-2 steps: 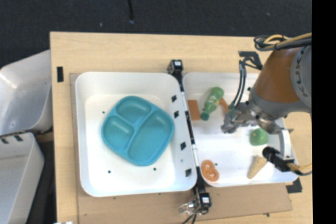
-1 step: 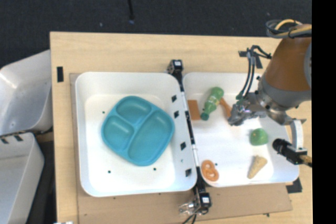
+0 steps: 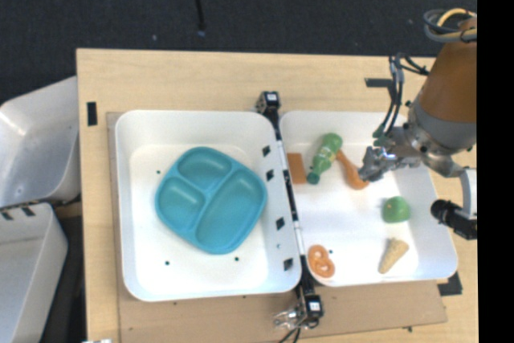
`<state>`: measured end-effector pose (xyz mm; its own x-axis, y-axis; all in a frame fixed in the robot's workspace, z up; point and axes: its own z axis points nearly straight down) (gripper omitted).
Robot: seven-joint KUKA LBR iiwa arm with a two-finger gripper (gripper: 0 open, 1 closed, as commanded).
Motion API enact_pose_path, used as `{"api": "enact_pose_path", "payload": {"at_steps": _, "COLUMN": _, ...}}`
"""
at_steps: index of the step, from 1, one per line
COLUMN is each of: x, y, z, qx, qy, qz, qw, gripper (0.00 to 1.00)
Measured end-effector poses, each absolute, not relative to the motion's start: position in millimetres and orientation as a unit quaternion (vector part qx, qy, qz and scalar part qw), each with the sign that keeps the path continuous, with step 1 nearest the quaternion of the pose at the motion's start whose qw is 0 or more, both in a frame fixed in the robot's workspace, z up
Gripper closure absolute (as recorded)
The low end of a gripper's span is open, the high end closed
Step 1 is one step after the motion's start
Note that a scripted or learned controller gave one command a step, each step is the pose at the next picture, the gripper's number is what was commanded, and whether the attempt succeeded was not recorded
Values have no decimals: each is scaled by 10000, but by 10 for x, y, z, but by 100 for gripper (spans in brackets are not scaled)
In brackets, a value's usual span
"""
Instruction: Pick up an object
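My gripper (image 3: 372, 167) hangs low over the right bin (image 3: 345, 253), at its upper middle. Its tip is right beside an orange carrot-shaped piece (image 3: 349, 169), on that piece's right end; whether they touch is unclear. A green bottle (image 3: 324, 156) lies slanted just left of the carrot. A brown-orange block (image 3: 295, 167) rests by the bin's left wall. A green round object (image 3: 395, 210) sits below the gripper. A beige wedge (image 3: 393, 255) and an orange pretzel-like ring (image 3: 320, 262) lie near the front wall.
The left bin (image 3: 136, 253) holds a blue divided plate (image 3: 210, 198). A black divider strip with clips (image 3: 281, 197) runs between the bins. The arm's grey and orange wrist (image 3: 446, 100) stands over the right bin's right side. White containers (image 3: 32, 173) sit off the bench at left.
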<state>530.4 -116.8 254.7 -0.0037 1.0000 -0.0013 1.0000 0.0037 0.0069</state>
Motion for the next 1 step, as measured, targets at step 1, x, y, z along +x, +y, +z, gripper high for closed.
{"api": "enact_pose_path", "payload": {"at_steps": 1, "x": 5481, "y": -775, "z": 2513, "qx": 7049, "qy": 7093, "qz": 8, "qw": 3, "gripper": 100}}
